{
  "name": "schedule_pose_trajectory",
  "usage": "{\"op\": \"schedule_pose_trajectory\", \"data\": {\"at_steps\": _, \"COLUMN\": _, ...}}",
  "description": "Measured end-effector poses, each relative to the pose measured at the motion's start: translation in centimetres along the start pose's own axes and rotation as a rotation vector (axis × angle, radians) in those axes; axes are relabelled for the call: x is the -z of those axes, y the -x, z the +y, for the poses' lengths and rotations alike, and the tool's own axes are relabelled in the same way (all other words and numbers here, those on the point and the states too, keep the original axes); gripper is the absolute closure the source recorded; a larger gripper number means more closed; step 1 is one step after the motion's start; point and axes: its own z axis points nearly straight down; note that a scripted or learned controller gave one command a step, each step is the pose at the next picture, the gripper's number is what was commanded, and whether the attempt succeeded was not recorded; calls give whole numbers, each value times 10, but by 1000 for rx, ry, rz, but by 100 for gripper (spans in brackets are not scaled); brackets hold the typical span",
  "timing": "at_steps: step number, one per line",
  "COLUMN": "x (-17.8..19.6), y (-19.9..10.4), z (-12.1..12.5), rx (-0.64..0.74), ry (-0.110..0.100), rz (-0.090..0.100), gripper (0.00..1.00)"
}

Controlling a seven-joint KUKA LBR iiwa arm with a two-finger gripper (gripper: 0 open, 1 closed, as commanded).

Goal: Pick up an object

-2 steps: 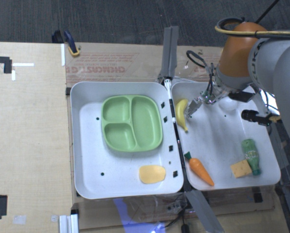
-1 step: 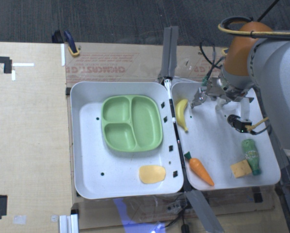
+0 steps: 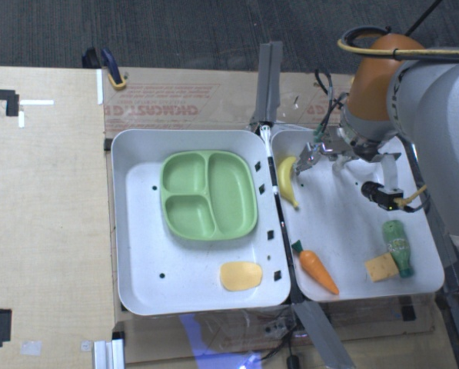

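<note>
My gripper (image 3: 306,161) hangs low over the far left part of the right bin (image 3: 344,225), just right of a yellow banana (image 3: 287,180) that lies along the bin's left wall. Nothing is visibly held in it. An orange carrot (image 3: 318,271) lies at the right bin's near left. A green bottle (image 3: 398,246) and a yellow wedge (image 3: 381,268) sit at its near right.
The left bin (image 3: 125,229) holds a green divided plate (image 3: 210,195) and a flat yellow piece (image 3: 241,276) near its front. A divider (image 3: 274,198) with black clips separates the bins. The grey arm (image 3: 437,129) covers the right bin's far right side.
</note>
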Motion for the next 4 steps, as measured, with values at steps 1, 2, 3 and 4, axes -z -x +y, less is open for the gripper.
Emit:
{"op": "schedule_pose_trajectory", "data": {"at_steps": 1, "x": 0, "y": 18, "z": -1, "rx": 608, "ry": 2, "rz": 0, "gripper": 0}}
{"op": "schedule_pose_trajectory", "data": {"at_steps": 2, "x": -1, "y": 2, "z": -33, "rx": 149, "ry": -1, "rz": 1, "gripper": 0}}
{"op": "schedule_pose_trajectory", "data": {"at_steps": 3, "x": -1, "y": -1, "z": 1, "rx": 558, "ry": 2, "rz": 0, "gripper": 0}}
{"op": "schedule_pose_trajectory", "data": {"at_steps": 4, "x": 9, "y": 0, "z": 1, "rx": 554, "ry": 5, "rz": -2, "gripper": 100}}
